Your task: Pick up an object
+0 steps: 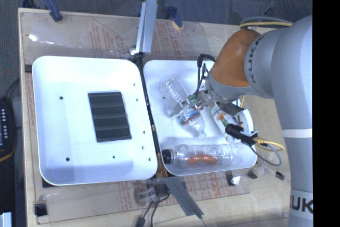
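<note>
To my left sits the left white bin (53, 114), and I see a dark ribbed rectangular pad (109, 116) lying flat near its middle, its long side running away from the camera. The wooden table (79, 34) beneath the bins is covered by a clear sheet with red printing, held at the far edge by two blue clamps (52, 8) (173, 16). A grey metal bar (145, 24) stands over the far end of the seam between the bins, and another metal bracket (180, 196) juts out at the near edge.
</note>
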